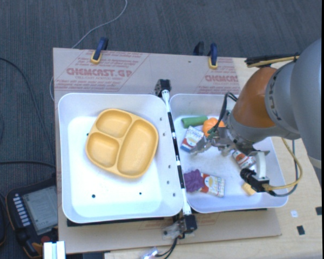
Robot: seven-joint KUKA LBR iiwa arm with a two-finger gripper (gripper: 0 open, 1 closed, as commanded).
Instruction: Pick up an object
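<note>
The arm (270,104) reaches in from the right over the right-hand bin (275,198), its orange band sitting above the wrist. The gripper (213,141) hangs low in the upper middle of that bin; whether its jaws are open or closed cannot be told, since the wrist and cabling cover them.

Just above the jaws lies a small orange ball (209,125), touching or nearly touching them, and beyond it, further toward the bin's far wall, a green block (194,121). Just to the left of the jaws sits a small white carton with a red and blue label (192,139). Below and left, well apart, lies a purple crumpled piece (193,180) with a white printed packet (213,185) beside it. To the right, under the wrist, a small bottle-like thing (241,158) peeks out.

The left-hand bin (78,198) holds a yellow three-compartment plate (122,142), far left of the jaws.
</note>
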